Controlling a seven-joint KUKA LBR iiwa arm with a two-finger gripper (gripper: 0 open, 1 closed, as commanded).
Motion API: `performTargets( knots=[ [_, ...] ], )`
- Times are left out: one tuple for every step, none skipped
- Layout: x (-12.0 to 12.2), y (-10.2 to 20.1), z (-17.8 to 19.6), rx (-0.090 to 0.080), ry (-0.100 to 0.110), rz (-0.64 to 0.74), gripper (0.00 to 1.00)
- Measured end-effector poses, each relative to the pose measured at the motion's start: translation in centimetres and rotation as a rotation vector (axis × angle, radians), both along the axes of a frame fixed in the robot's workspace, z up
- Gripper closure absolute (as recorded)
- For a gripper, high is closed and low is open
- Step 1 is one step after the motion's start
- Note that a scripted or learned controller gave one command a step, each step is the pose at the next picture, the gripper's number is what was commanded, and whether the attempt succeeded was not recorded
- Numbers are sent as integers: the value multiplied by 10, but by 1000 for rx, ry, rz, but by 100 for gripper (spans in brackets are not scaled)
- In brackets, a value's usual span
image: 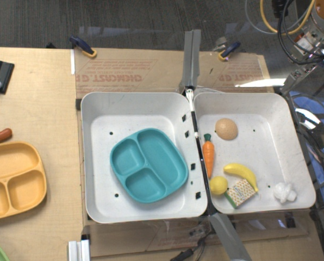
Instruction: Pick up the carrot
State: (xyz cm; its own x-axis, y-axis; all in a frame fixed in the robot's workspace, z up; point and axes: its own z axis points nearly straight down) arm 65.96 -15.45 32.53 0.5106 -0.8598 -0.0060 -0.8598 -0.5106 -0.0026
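**Carrot waits against the left wall of the right bin**

The carrot [208,154] lies in the right bin [270,113], pressed close to the divider wall where the two bins meet, its green top pointing away from the camera and its orange tip pointing toward the lemon [218,185]. It looks like a small toy vegetable: probably light, rigid and smooth-skinned, so likely to slide if pinched off-centre. The thick upper part of the orange body, just below the green top, seems the best place to grasp, with the closing direction across its width. The wall right beside it leaves little room on that side, so a finger may struggle to get between carrot and wall.

Sharing that bin are an egg [226,129] just beside the carrot's top, a banana [241,173] to the right, a small printed packet [241,192] touching the banana's lower edge, and a white crumpled object [284,192] near the bin's corner. The left bin [97,145] holds a teal divided plate [148,165] with nothing in its compartments.

The arm's hardware sits at the upper right, well away from the carrot; whether the end effector is apart or together cannot be told. Nothing is held, and the grasp is not yet begun.
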Motion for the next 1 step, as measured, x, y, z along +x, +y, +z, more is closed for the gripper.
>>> performTargets(
  knots=[
    [-59, -54, 24, -2, 0, -176, 100]
  ],
)
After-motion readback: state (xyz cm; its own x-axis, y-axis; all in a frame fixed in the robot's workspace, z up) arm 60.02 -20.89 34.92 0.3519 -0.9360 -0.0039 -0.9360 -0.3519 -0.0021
